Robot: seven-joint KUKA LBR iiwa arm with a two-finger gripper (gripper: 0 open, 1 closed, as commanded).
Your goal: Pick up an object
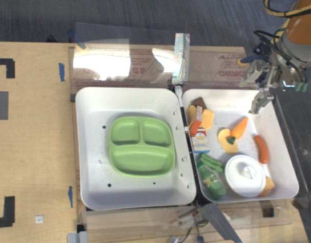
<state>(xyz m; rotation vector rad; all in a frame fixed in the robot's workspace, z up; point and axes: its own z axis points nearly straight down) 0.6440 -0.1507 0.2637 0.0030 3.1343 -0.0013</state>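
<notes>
The right bin holds the toy food. An orange carrot lies against a yellow piece, and a red sausage lies to their right. At the bin's left side are an orange wedge, a small carton and a green packet. A round white lidded bowl sits at the front. My gripper hangs over the bin's far right corner, above and right of the carrot, with nothing seen in it.
A green divided plate lies in the left bin. A clear upright panel stands behind the bins. Cables trail near the arm at the upper right.
</notes>
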